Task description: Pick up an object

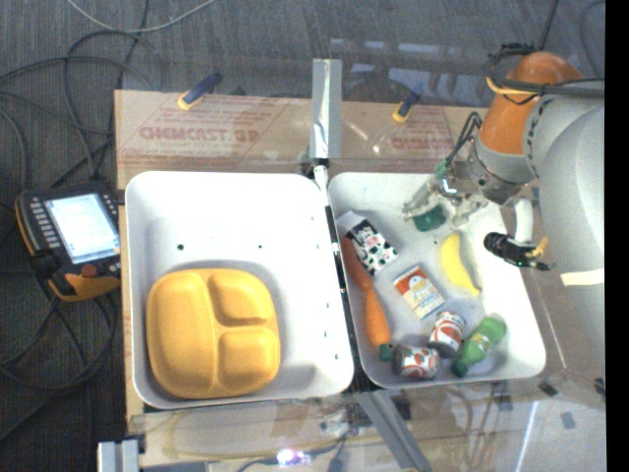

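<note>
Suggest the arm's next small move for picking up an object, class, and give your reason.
Probably lower the tool a little onto the small green object just beneath it in the right bin. That object lies apart from the banana and the other items, so it looks the nearest uncrowded pick.

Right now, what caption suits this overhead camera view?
End effector over a dark green object in the cluttered right bin; yellow tray in the left bin.

You see a yellow divided tray (214,333) in the white left bin (147,200), and a yellow banana (458,266), orange carrot (370,299), green bottle (480,344) and black-and-white spotted carton (371,247) in the white right bin (526,357).
</note>
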You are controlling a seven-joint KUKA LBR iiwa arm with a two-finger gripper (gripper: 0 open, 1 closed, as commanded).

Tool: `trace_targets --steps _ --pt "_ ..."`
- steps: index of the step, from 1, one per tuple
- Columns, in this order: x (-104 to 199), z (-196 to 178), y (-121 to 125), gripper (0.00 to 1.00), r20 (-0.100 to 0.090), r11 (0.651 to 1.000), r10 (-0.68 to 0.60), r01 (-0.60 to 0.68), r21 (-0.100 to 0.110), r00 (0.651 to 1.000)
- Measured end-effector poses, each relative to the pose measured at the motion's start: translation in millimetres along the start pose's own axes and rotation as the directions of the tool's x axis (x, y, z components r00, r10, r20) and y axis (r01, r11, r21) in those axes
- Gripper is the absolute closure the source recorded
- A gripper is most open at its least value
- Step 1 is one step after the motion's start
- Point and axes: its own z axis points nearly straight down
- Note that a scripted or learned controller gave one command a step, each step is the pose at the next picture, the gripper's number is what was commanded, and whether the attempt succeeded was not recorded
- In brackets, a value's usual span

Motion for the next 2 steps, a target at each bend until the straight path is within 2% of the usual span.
trace_targets --steps 1,2 --pt "-2.6 -10.3 1.7 1.0 0.01 1.0 -0.002 0.002 -0.008 1.0" --pt "113.0 -122.0 -8.5 1.0 0.003 0.989 -0.151 0.151 0.003 0.989"
